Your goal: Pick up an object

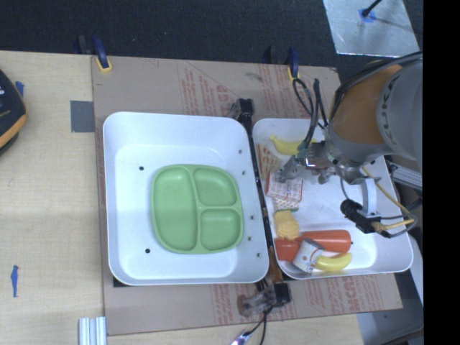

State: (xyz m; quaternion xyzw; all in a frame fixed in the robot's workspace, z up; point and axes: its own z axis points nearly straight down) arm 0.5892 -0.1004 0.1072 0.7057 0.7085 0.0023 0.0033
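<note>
Gripper [293, 172] grip unclear, over right bin [399, 264] of toy food; left bin [122, 192] holds green tray [195, 208]

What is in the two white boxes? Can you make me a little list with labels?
left bin: green divided plate, lying flat
right bin: toy food
far end: yellow banana
near end: orange carrot, second banana, red piece, yellow lumpy piece
gripper: low over a red-and-white packet
under the bins: brown cardboard
</note>
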